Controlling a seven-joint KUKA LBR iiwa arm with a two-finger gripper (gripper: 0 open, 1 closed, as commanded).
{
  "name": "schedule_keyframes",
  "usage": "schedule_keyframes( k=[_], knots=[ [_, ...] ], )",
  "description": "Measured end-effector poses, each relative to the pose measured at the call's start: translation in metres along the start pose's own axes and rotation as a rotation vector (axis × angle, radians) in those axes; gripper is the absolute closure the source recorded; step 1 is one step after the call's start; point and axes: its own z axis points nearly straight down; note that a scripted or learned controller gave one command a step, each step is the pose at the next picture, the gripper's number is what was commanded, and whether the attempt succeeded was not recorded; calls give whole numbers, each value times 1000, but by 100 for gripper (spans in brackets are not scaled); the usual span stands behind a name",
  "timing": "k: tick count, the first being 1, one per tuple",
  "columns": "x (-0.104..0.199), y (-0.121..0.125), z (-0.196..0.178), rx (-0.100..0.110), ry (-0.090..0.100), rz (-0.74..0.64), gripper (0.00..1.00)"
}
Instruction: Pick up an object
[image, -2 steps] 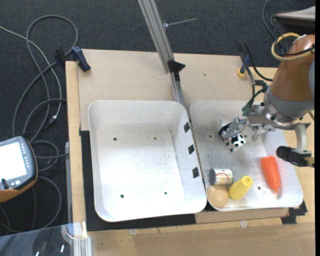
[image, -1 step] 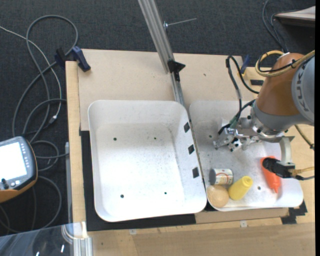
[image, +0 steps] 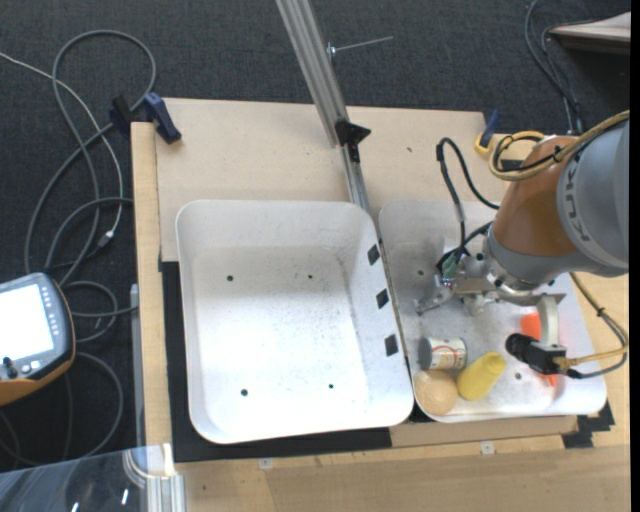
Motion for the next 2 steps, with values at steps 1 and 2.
schedule_keyframes(
  k=[1,2],
  knots=[
    [0,2,-15,-10,-2,0,100],
    [7,-4,-69,-15,-4,-3,100]
  ],
)
